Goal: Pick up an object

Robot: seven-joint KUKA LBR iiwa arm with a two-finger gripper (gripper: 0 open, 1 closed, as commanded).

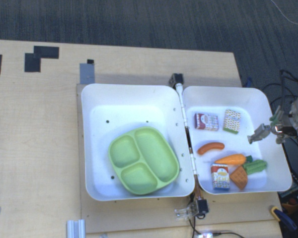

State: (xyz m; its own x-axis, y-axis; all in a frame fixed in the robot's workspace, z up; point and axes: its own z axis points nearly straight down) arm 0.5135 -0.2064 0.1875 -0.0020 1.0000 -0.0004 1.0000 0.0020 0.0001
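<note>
The right bin [268,100] holds several toy foods. There is a red-and-white carton [206,121], a green patterned box [232,120], a red sausage [210,147], an orange carrot [231,159], a green vegetable [256,166], a small orange carton [220,176] and an orange wedge [239,177]. My gripper [266,137] hangs over the bin's right side, above and to the right of the carrot and the green vegetable. It is open, with nothing between its fingers.
The left bin [97,133] holds a green divided plate [144,160]. A hinge strip [186,128] runs between the two bins. Wooden bench surface lies to the left, with cables at the right edge and below the bins.
</note>
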